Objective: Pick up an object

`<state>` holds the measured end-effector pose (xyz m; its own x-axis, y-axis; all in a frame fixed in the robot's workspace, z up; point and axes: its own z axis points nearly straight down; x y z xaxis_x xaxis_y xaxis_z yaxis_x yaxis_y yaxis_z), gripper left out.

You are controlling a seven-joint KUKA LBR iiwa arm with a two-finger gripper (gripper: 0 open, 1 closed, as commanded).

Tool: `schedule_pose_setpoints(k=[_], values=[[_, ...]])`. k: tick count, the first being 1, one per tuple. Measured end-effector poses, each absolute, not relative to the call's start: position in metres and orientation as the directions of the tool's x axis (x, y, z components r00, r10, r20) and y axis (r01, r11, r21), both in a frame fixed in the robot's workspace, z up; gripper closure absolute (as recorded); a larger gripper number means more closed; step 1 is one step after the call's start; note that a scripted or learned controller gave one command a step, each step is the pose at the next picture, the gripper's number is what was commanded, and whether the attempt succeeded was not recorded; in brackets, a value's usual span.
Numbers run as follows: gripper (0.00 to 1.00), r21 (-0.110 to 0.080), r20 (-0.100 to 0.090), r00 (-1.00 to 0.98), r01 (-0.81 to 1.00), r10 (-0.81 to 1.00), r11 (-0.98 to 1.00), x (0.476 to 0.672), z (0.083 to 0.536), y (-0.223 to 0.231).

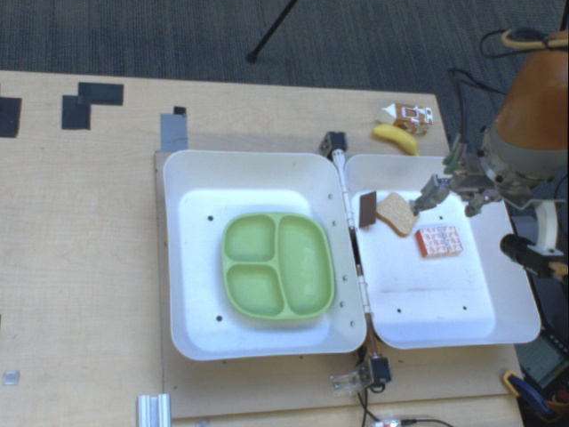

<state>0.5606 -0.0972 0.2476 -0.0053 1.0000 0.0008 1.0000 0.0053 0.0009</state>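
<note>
Green divided plate [277,267] is seated in the left bin [178,265]. Bread slice [396,213] is found just left of the end effector [433,194], whose state cannot be told.

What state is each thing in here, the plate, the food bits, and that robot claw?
Green divided plate: lying flat in the left bin, nothing in its compartments.
Bread slice: lying in the right bin, loose.
Brown block: beside the bread, against the bin's left wall.
Red packet: lying flat, loose.
Banana: on the bench, outside the bins.
Gripper: over the right bin, near the bread, holding nothing visible.
</note>
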Motion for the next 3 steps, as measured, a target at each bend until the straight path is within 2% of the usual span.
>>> schedule_pose_setpoints(k=[1,2,3], values=[[0.0,0.001,-0.001,-0.002,1.0,1.0,0.002,0.488,0.197,-0.15],[0.0,0.008,-0.001,-0.002,1.0,1.0,0.002,0.489,0.087,-0.127],[1.0,0.013,-0.002,-0.003,1.0,1.0,0.003,0.491,0.098,-0.127]])
